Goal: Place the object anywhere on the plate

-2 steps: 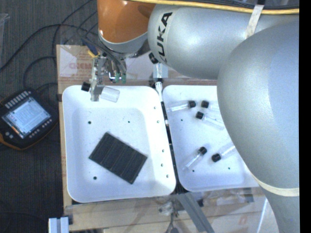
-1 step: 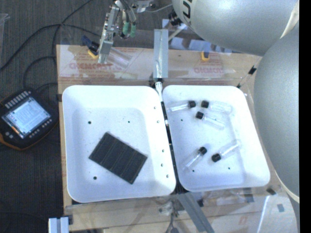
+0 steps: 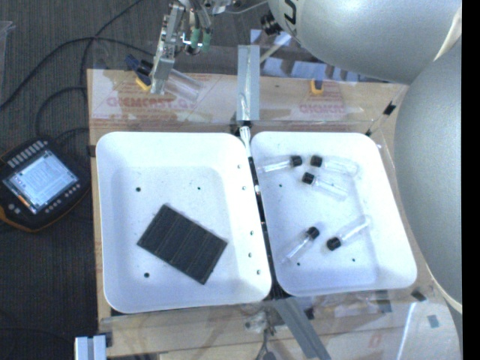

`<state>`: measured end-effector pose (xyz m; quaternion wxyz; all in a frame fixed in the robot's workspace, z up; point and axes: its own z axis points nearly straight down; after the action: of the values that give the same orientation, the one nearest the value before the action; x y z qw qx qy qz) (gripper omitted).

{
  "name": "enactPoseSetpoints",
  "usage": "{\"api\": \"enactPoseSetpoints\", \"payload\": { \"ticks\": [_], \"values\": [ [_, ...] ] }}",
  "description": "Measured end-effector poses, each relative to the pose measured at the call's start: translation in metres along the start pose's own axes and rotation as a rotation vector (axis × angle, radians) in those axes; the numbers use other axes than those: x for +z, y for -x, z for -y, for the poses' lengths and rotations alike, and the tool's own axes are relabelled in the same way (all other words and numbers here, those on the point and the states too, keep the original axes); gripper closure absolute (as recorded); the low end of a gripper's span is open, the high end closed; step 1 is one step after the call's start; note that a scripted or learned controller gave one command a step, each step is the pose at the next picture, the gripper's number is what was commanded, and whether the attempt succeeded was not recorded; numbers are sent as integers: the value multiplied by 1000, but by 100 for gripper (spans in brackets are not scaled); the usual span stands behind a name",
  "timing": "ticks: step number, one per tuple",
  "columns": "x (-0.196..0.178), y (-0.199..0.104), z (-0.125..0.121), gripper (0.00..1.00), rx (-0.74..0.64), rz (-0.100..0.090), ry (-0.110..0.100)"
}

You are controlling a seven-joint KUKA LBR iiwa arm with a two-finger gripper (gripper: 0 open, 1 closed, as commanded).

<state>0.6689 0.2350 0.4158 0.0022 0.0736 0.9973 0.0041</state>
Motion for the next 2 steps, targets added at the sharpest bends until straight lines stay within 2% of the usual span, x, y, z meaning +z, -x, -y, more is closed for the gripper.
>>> {"api": "enactPoseSetpoints", "payload": {
  "ticks": [2],
  "values": [
    [-19,1,-2,100,0,3,9]
  ]
}}
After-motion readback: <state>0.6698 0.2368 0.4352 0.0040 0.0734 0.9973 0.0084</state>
